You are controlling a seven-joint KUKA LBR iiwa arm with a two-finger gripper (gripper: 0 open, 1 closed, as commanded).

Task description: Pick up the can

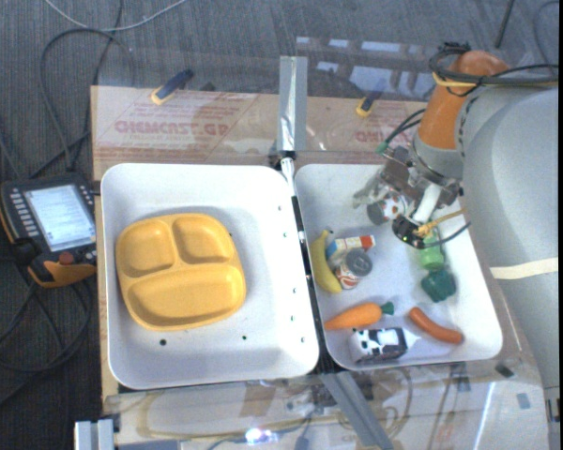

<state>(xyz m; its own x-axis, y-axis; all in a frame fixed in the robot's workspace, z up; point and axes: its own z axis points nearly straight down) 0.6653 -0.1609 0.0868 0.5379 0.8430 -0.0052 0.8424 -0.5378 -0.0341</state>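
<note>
The can (356, 262) is small, with a grey round end facing up and a red, white and blue label. It lies in the right bin (479, 340) just right of a yellow banana (322, 265). My gripper (392, 200) hangs over the back of the right bin, up and to the right of the can and well apart from it. The orange band of the arm (443, 111) rises behind it.
The right bin also holds a carrot (355, 316), a black and white cow toy (382, 343), a red sausage (436, 325) and green blocks (436, 275). In the left bin (131, 364) sits a yellow divided plate (180, 269). A teach pendant (45, 218) lies off the bench's left.
</note>
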